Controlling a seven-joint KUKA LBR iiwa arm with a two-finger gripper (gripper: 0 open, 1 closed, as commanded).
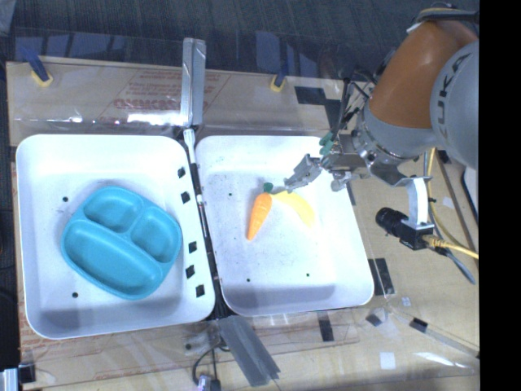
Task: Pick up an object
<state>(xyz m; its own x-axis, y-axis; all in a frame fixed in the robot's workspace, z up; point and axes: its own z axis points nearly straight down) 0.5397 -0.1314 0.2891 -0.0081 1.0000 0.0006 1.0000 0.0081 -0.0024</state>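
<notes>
**Orange carrot sitting in the right bin, arm hanging over it**

Orange plastic toy carrot (260, 214) with a little green top is lying in the right-hand shallow white bin (342, 287), roughly in the middle, tilted so the green end is pointing up and to the right. Just beside it, a yellow banana-shaped piece (300, 208) is lying too, its upper end close to the carrot's green tip.

The grey KUKA arm with the orange band (423, 72) is reaching in from the right, and its two-finger gripper (295, 178) is hovering over the upper right part of that same bin, right by the carrot's top and the yellow piece. Honestly can't tell if the claw is released or clenched from this angle, too small and blurry. Nothing is visibly sitting between its tips, so the carrot is resting on the bin floor.

Over in the left-hand white bin (41, 300), a light blue plastic divided plate with three compartments (122, 240) is lying flat, well apart from the arm.
</notes>
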